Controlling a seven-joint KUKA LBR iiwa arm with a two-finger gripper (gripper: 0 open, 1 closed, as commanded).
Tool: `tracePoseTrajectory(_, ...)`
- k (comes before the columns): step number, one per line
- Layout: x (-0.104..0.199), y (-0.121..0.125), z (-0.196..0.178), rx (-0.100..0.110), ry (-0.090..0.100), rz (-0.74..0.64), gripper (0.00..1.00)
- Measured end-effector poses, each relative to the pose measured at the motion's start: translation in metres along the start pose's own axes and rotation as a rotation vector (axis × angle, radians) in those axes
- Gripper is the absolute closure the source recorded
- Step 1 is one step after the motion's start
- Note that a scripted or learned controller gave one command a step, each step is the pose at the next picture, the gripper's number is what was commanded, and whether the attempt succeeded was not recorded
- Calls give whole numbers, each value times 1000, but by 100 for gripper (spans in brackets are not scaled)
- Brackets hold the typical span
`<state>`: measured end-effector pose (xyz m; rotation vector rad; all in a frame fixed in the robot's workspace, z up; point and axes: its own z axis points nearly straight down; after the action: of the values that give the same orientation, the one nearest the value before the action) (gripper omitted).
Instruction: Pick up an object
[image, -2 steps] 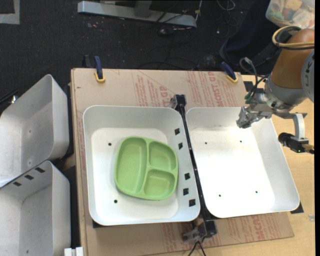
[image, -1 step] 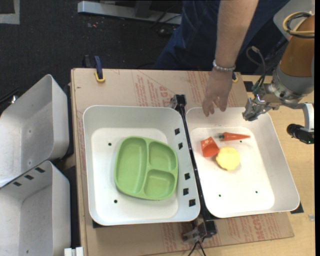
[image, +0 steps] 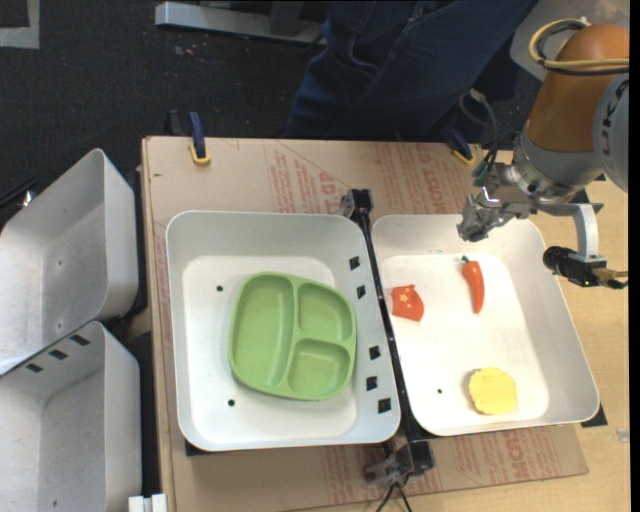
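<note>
- The grey arm with the orange band (image: 585, 75) is reaching in from the right, and its claw (image: 478, 222) is hanging over the far edge of the right shallow white bin (image: 560, 330).
- Whether the claw is wide or narrow I cannot tell; nothing is showing between its tips.
- A small red chilli-shaped toy pepper with a green stem (image: 474, 284) is lying inside the right bin, just in front of the claw and apart from it, its stem end pointing toward the claw.
- A red wedge-shaped plastic piece with a yellow mark (image: 407, 302) is sitting in the same bin, to the left of the pepper and near the divider between the two bins.
- A flat round yellow toy disc (image: 493, 391) is resting in the right bin too, well in front of the pepper, toward the near rim.
- A light green plastic plate with three compartments (image: 293, 337) is lying in the left shallow white bin (image: 190, 300), across the divider from the pepper.
- Both bins are sitting side by side on the brown cardboard-covered table (image: 270, 175).
</note>
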<state>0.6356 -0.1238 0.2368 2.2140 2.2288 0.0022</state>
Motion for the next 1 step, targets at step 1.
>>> tracePoseTrajectory(1, 59, -10, 10, 3, 0, 0, 100)
